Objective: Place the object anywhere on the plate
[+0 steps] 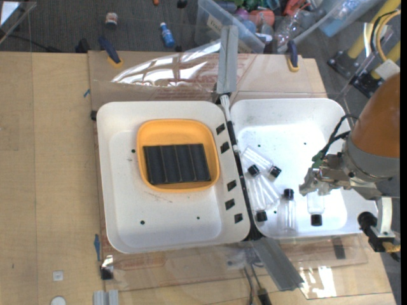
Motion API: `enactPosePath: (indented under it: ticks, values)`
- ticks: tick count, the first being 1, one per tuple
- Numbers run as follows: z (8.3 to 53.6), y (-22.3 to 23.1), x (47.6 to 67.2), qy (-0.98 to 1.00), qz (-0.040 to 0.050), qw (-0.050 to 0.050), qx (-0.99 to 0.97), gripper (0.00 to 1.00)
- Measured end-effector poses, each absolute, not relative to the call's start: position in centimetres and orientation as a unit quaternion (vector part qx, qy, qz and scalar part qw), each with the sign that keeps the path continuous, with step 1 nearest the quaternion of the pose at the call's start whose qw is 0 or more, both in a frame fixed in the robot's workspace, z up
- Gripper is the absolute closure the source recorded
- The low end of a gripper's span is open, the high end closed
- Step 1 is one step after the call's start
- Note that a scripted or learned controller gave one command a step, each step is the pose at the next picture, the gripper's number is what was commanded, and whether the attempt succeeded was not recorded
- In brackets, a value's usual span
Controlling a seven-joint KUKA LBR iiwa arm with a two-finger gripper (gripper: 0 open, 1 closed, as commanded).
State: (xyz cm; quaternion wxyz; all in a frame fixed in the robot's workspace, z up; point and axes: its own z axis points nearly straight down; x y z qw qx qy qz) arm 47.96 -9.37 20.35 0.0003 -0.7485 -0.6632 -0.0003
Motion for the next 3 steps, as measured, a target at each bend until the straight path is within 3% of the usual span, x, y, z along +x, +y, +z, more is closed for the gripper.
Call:
enactPosePath:
  ticks: [1,2,3]
  values:
    - [18.8,-11.7,54.9,-0.723,-0.0002,-0.002,-0.691,1.00]
    - [18.9,-11.6,54.9,-0.723,-0.0003,-0.002,-0.691,0.00]
    - [19.4,-16.7,58.9,-0.718,-0.0005,-0.001,-0.696,0.00]
